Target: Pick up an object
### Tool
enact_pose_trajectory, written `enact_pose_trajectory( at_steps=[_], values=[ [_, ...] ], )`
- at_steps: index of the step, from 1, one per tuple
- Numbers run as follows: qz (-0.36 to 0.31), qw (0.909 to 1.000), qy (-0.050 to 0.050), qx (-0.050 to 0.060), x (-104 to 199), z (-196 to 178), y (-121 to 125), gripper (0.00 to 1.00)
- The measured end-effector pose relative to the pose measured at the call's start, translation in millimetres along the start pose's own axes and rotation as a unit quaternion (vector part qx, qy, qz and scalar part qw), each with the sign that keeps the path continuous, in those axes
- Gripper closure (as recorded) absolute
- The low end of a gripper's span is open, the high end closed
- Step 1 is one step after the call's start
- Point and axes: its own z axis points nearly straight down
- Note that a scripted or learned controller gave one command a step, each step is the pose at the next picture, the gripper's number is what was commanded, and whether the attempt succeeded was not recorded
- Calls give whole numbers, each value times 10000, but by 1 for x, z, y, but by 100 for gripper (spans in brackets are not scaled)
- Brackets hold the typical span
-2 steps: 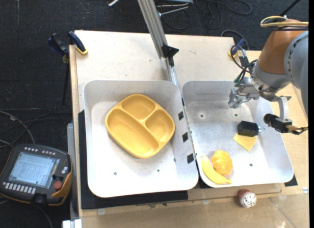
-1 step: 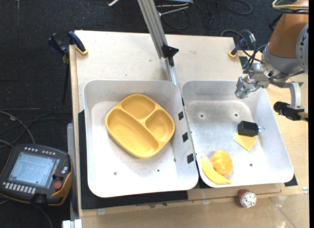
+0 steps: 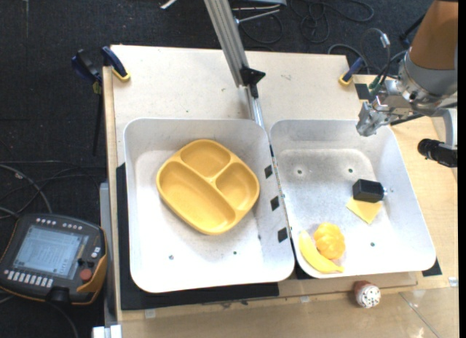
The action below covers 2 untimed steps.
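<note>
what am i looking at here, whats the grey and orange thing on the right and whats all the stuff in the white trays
That is a robot arm, reaching in from the right, seen by one camera fixed above the bench looking down at a slant. Its gripper hovers over the far corner of the right bin; nothing shows in it. That bin contains a small black block, a flat yellow piece beside it, and yellow toy food near the front edge. The left bin holds a yellow divided plate. A speckled ball lies on the bench.

Bare floor left of black block
</note>
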Motion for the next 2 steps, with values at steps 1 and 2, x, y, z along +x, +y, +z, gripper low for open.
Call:
enact_pose_trajectory(
  at_steps=[1,2],
  values=[
    [3,10000,3,17,0,-19,1,100],
    [-20,10000,15,40,53,-5,5,100]
  ],
)
